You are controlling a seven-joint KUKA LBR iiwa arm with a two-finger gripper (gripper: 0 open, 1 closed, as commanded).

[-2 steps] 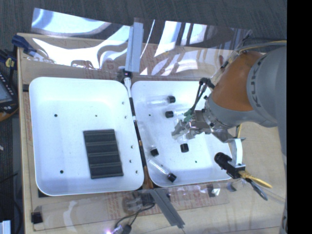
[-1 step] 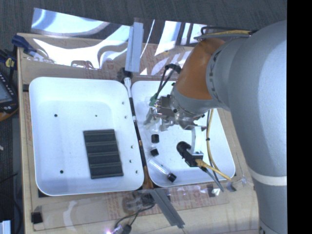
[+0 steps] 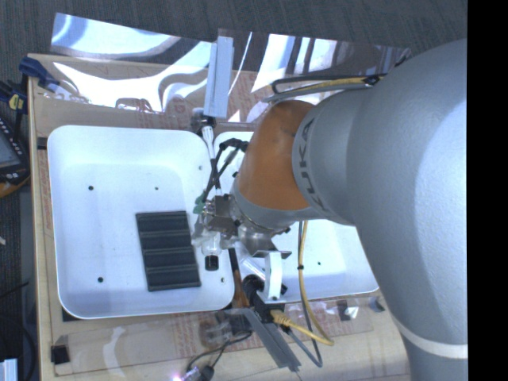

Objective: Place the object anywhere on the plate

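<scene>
From the overhead camera, the arm (image 3: 381, 173) hung low over the divide between the two bins. The dark ribbed plate (image 3: 167, 250) lay in the left bin (image 3: 95, 157). Looked like mid-carry toward it, I guess. End effector (image 3: 238, 252) was buried under the wrist, so I couldn't tell its state or spot the object.

A wooden bench (image 3: 119, 344) is carrying two shallow white bins side by side. The left bin (image 3: 95, 157) is sitting toward nine o'clock; the right bin (image 3: 333, 272) is lying toward four o'clock. Loose cables (image 3: 305, 332) are trailing across the bench toward six o'clock.
</scene>
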